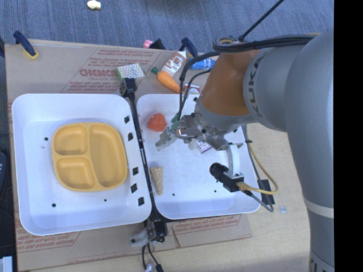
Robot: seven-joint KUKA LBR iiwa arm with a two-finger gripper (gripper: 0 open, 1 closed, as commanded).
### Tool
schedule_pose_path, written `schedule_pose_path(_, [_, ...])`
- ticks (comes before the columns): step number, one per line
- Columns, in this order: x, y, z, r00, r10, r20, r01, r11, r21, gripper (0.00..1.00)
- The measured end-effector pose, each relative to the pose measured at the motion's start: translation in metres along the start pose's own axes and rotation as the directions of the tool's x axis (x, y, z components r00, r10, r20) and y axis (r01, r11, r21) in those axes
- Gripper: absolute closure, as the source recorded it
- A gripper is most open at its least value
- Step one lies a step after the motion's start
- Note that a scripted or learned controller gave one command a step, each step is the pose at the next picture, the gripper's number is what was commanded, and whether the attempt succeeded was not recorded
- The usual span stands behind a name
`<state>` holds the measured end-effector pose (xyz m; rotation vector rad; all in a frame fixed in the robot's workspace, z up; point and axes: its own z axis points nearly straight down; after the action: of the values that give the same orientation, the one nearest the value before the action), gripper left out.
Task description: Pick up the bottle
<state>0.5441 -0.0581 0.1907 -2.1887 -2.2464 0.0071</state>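
- Camera view, near edge: two white bins sit side by side on the desk [51, 72]. The left bin [22, 169] holds a yellow divided plate [89, 155].
- Right bin [193, 200], near-left part: a tan cone-shaped item [157, 179] lies beside the dividing wall.
- Right bin, middle: the pincer [165, 139] hangs low over the bin floor, below the grey arm [272, 89]. Whether it is spread or pressed together cannot be told, since the wrist covers much of it. No item is visible between its tips.
- Right bin, far-left part: a red item [157, 121] lies just beside the pincer.
- Far side, outside the bins: the bottle [173, 64], white with an orange label, lies on the desk near an orange carrot-shaped item [168, 81].
- Risk: the pincer is well apart from the bottle. Closing at this position would likely catch the red item or nothing.
- Risk: the bottle lies tilted beside the carrot-shaped item, so a poorly aligned approach could pinch both or push the bottle away.
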Motion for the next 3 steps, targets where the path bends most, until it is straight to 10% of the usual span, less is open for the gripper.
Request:
schedule_pose_path(1, [-0.034,0.000,0.100,0.995,0.096,0.000,-0.096,0.995,-0.001,0.00])
schedule_pose_path(2, [-0.034,0.000,0.089,0.996,0.092,0.000,-0.092,0.996,0.000,1.00])
schedule_pose_path(3, [-0.063,-0.056,0.084,0.956,0.293,-0.003,-0.293,0.956,0.000,1.00])
